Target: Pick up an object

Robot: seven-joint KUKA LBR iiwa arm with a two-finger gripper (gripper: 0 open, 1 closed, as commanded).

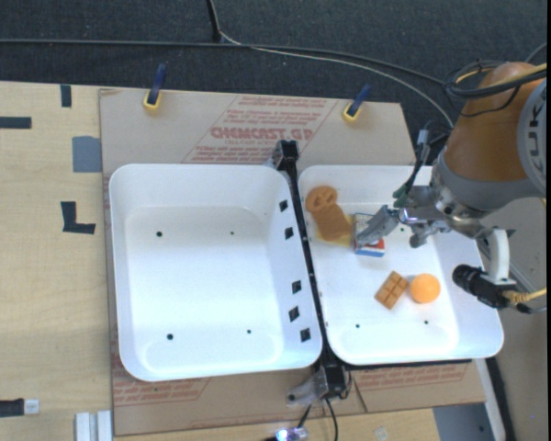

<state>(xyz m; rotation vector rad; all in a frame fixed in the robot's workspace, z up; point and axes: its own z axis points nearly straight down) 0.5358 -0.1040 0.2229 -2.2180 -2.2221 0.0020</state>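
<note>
Gripper (pixel 375 232) is seen low in rt bin (pixel 459 338), over a small red-blue item (pixel 371 248); finger state can't be told. Orange ball (pixel 425 288) lies nearby.

Even bright overhead light; soft shadows inside white bins (pixel 129 186); slight overall blur.
</note>
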